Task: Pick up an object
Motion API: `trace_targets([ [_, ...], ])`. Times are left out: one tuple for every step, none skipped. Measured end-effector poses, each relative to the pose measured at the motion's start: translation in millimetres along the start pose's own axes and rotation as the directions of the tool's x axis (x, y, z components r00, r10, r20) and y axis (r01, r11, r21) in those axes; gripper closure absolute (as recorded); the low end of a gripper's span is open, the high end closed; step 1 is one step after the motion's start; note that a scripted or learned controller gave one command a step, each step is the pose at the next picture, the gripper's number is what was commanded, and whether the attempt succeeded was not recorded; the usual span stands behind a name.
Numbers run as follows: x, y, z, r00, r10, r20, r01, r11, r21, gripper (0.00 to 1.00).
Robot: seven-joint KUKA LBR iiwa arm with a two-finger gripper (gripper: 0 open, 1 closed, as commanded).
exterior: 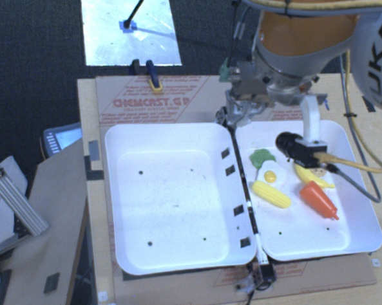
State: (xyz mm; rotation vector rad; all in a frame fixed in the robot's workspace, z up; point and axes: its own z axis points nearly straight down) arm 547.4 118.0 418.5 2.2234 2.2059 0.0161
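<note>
Orange banding wraps the wrist of the grey robot arm (312,19), which leans in from the right and hangs over the far edge of the two bins. Its claw (240,112) points down at the far rim, right where the shallow white left bin (168,201) and the shallow white right bin (357,229) meet; whether the claw is spread or pressed together cannot be told, and nothing is seen gripped in it.

The objects all lie in the right bin, nearer the camera than the claw and to its right. Closest to the claw is a small green leafy toy (261,156), with a white-and-yellow fried-egg toy (270,175) just beyond it and a yellow corn-cob toy (271,194) further on. Further right lie a yellow banana-shaped toy (308,175) and an orange carrot-shaped toy (319,200), touching or nearly so. A black camera-like unit (298,148) on a white bracket hangs from the wrist above the banana. The bins rest on a brown cardboard sheet (149,99) on the bench.
</note>
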Motion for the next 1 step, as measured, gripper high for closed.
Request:
trace_targets([
  [-43.0,-35.4,99.7,1.0,-0.004,0.003,0.004,1.0,0.023,1.0],
])
